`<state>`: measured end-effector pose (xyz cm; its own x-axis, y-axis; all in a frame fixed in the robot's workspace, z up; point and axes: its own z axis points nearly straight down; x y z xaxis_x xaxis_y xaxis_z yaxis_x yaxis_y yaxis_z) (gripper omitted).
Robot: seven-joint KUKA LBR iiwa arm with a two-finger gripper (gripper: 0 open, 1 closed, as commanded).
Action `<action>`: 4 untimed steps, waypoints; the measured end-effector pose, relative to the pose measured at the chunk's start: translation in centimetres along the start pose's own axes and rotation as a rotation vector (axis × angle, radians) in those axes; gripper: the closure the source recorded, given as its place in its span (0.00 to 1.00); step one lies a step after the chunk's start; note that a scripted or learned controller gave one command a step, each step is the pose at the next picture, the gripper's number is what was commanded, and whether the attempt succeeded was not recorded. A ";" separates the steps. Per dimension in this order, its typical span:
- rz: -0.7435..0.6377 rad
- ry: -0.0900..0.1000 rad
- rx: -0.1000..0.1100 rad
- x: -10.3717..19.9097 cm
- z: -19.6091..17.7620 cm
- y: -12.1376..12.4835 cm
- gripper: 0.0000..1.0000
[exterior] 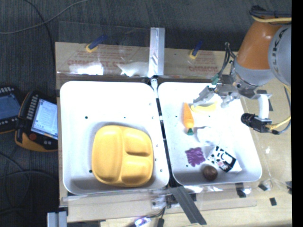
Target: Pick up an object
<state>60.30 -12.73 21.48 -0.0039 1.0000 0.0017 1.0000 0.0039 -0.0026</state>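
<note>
My gripper [211,100] hangs over the back of the right bin [246,141], its two fingers spread apart and open. A small pale yellow object [207,106] lies just under and between the fingers, with nothing visibly clamped. An orange carrot [188,117] with a green tip lies just left of the gripper. Nearer the front lie a purple bunch of grapes [194,155], a brown ball [209,172] and a black-and-white carton [221,159].
The left bin [75,108] holds a large yellow divided tray [123,154]. A raised divider [161,126] separates the bins. The arm's orange band [258,44] and a black cable fitting [255,121] stand over the right bin's far right side. A handheld pendant [38,122] lies left of the bench.
</note>
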 end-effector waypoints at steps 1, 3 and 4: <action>-0.191 -0.001 0.000 0.9 11.3 0.7 0.00; -0.080 -0.003 -0.002 2.6 11.8 4.0 0.00; -0.240 -0.006 -0.015 0.5 12.4 0.1 0.00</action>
<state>60.33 -12.25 9.03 -0.2419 0.9703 -0.0052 0.9702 0.2419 0.0117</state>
